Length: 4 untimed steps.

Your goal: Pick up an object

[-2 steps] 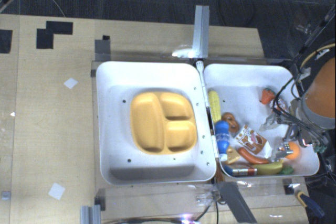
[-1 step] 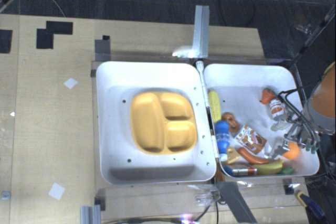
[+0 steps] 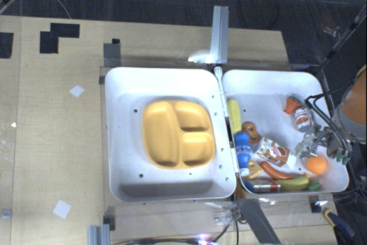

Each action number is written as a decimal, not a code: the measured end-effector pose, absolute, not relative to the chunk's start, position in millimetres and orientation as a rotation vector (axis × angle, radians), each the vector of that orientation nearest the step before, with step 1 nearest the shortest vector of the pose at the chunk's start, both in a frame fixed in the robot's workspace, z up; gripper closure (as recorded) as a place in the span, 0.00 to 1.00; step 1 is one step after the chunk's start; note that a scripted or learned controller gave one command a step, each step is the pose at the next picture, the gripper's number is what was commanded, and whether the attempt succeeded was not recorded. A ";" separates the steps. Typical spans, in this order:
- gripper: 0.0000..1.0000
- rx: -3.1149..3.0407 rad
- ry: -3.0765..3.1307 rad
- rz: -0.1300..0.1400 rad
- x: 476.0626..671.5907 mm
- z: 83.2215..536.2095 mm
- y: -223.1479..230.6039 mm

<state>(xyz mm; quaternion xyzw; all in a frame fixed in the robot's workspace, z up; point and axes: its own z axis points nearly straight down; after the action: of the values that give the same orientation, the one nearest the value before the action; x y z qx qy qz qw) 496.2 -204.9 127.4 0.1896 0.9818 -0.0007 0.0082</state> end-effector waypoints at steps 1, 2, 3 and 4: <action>1.00 0.692 3.050 -0.001 537.2 90.8 -206.2; 1.00 0.476 3.083 -0.005 532.1 91.4 -206.2; 0.00 0.475 3.088 -0.004 530.8 90.2 -205.8; 0.00 0.888 3.007 0.002 512.8 96.8 -170.2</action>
<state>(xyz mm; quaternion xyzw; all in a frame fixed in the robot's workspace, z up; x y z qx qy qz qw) 512.8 -170.2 96.8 0.2831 0.9591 0.0007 0.0030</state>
